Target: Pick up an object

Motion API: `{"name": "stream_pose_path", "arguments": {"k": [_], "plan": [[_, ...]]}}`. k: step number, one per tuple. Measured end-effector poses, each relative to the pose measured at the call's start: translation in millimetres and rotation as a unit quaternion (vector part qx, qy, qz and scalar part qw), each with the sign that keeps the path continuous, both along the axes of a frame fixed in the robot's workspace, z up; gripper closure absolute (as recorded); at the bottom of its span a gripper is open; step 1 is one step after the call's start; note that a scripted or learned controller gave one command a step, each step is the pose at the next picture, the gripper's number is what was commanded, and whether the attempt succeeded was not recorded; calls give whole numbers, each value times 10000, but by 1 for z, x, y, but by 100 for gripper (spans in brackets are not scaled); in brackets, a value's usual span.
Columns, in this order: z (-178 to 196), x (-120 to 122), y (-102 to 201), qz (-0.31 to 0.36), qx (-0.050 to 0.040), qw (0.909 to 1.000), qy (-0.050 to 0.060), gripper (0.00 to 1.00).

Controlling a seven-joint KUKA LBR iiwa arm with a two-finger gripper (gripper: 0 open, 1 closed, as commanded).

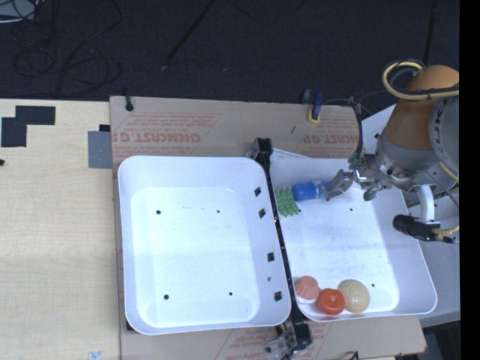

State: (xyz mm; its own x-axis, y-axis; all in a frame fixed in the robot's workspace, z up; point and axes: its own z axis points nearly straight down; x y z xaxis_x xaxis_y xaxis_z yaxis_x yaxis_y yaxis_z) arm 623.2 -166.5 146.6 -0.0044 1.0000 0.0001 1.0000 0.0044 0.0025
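A: Hazards, near end first?

B: Near wall of right bin [420, 276]: pink round piece [306, 286], red round piece [331, 301], pale round piece [354, 295], packed touching in a row against the rim. Likely to roll or squirt sideways under a closing grip; likely also to leave no room for a finger between neighbours or against the wall.

A: Further back?

B: Blue-handled brush [306, 192] with green bristles [287, 201], lying flat in the far left part of the right bin, bristle end just beside the black divider [270, 223]. Pincer [352, 187] low at the handle's free end, spread, nothing between the fingers. Probable failures: closing on the very tip and pinching it out; nudging the brush toward the divider instead of straddling it; lifting by one end and letting it swing and drop. Contact between finger and handle: cannot tell.

A: Count, same order?

B: Round pieces: three, one each of pink, red, pale. Brushes: one. Pincers: one. White bins: two, right one and left bin [195, 201]. Blue clamp [316, 105] at the far edge of the bench [52, 223]: one.
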Motion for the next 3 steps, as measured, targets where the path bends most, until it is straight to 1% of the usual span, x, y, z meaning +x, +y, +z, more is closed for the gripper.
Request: {"name": "stream_pose_path", "arguments": {"k": [1, 2, 3], "plan": [[110, 7, -50, -32, -29, 10000, -37, 0], [19, 21, -46, -5, -1, 10000, 29, 0], [-63, -37, -46, -28, 9, 10000, 50, 0]]}}
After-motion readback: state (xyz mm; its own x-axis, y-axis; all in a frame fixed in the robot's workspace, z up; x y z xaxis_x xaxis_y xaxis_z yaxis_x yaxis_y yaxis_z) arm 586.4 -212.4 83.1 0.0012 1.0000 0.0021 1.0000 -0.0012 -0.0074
